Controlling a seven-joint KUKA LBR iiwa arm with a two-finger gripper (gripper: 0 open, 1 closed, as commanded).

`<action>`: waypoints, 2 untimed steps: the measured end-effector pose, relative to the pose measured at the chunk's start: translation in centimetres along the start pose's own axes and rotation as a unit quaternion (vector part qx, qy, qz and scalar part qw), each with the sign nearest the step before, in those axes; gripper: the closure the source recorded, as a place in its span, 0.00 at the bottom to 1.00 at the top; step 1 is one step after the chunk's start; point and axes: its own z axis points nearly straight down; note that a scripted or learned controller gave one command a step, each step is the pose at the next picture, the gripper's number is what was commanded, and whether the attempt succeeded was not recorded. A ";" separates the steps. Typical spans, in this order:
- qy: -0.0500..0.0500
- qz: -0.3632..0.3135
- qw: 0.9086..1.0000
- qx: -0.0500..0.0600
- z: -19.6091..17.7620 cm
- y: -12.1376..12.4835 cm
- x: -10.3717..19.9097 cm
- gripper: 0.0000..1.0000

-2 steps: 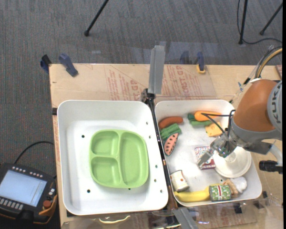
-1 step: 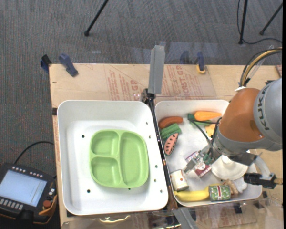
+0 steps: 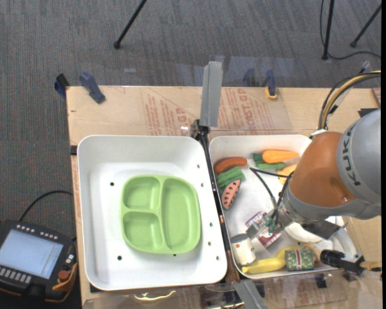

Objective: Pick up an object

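So nothing's been lifted yet: the end effector [image 3: 268,222] is lowered into the right bin [image 3: 302,140] over a small packet [image 3: 262,229]; grip state can't be told.

Even, bright overhead light floods the white bins [image 3: 90,172], casting only soft shadows; the frame stays slightly grainy, with mild softness toward its edges.
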 end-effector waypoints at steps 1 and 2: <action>0.006 -0.033 0.999 0.001 0.3 8.9 -8.0 0.00; 0.008 0.027 1.000 0.003 0.3 1.4 -2.8 0.00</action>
